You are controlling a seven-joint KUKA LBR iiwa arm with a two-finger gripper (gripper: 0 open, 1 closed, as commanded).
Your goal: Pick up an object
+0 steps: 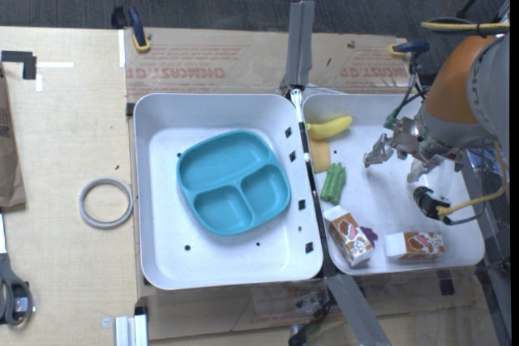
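Observation:
In the right bin [381, 211] lie a yellow banana [329, 127], a yellow block [320, 157], a green vegetable [333, 183], a tilted brown-and-white carton [350, 238] and a small box [415, 245]. My gripper [397, 160] hangs over the bin's upper right part, above bare floor, right of the banana and the green vegetable. Its fingers [376, 155] are spread open with nothing between them. The grey arm with its orange band [454, 89] comes in from the right.
The left bin [154, 198] holds a blue divided plate [233, 182]. A grey divider post [300, 44] stands between the bins at the back. A tape ring [105, 202] lies on the bench at left. A cable [454, 207] loops beside the wrist.

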